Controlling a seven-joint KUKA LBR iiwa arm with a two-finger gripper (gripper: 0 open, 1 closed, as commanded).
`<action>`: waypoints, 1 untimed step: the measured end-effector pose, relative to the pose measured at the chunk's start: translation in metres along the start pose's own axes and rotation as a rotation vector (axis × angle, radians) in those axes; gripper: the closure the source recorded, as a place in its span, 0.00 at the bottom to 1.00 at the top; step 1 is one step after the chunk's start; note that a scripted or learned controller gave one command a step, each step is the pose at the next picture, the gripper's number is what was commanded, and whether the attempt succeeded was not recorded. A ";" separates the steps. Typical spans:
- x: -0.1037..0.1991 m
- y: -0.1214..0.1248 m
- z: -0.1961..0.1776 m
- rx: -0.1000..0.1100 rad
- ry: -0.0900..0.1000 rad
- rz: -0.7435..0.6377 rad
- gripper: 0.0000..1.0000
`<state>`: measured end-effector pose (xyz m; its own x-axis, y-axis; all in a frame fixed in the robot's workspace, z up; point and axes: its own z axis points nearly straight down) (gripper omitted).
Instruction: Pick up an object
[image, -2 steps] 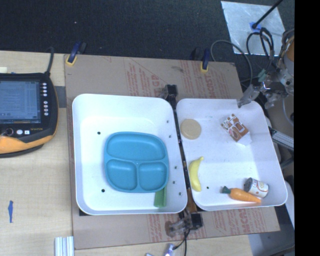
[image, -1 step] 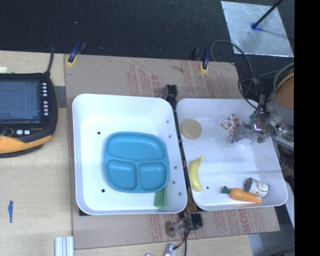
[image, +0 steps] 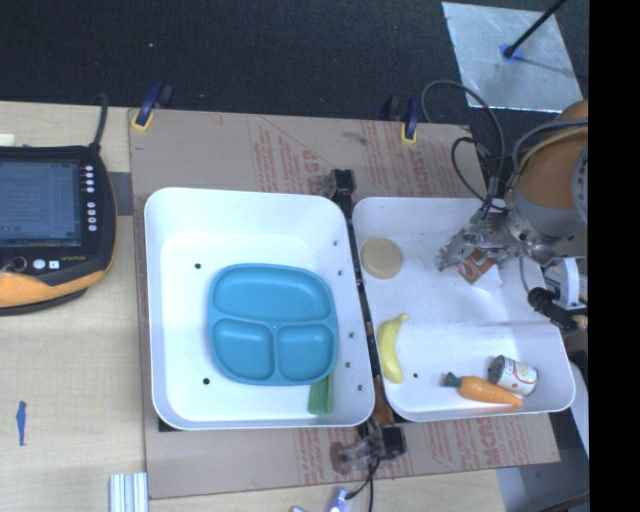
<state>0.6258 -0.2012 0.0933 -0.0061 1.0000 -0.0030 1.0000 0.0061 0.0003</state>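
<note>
- Arm (image: 553, 185): enters at the right edge; rounded grey housing with a broad orange band above the wrist, smooth and glossy.
- Wrist section below the band: lighter grey, cylindrical, with a darker ring where it meets the tool.
- Gripper (image: 468, 256): dark metal assembly of small brackets and linkages, with a reddish-brown part among them; fine detail is too small to resolve.
- Cables (image: 470, 130): thin black leads loop from the far side down to the wrist.
- White fitting with a black connector sits just near of the wrist, at the right edge.
</note>
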 end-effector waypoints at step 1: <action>-0.012 0.011 -0.103 0.000 0.002 0.002 0.00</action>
<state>0.6366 -0.2126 0.1965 -0.0039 1.0000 -0.0008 1.0000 0.0039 0.0005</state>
